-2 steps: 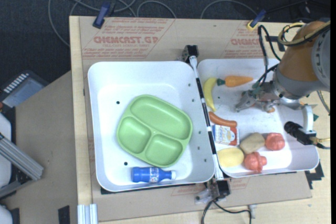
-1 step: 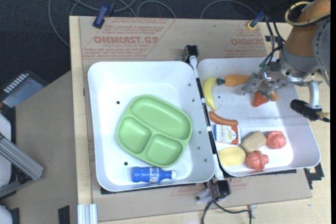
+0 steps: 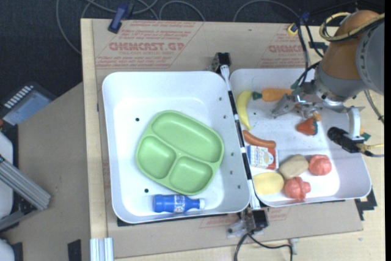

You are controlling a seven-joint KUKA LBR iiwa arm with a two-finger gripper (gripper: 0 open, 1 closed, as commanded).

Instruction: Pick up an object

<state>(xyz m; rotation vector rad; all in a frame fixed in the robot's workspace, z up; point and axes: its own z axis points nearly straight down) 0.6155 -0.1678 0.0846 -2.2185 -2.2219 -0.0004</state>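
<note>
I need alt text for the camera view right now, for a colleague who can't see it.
The grey arm's claw hangs over the right bin, among toy foods: a banana, carrot, hot dog and potato. The left bin holds a green divided plate and a blue bottle.

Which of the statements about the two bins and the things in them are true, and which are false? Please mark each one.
1. The green divided plate lies in the left bin. True.
2. The blue bottle stands upright in the right bin. False: it lies on its side in the left bin, near the front wall.
3. The banana lies in the right bin, close to the wall between the bins. True.
4. The gripper is over the left bin. False: it is over the right bin, near the carrot.
5. The green plate has one compartment. False: it has three.
</note>
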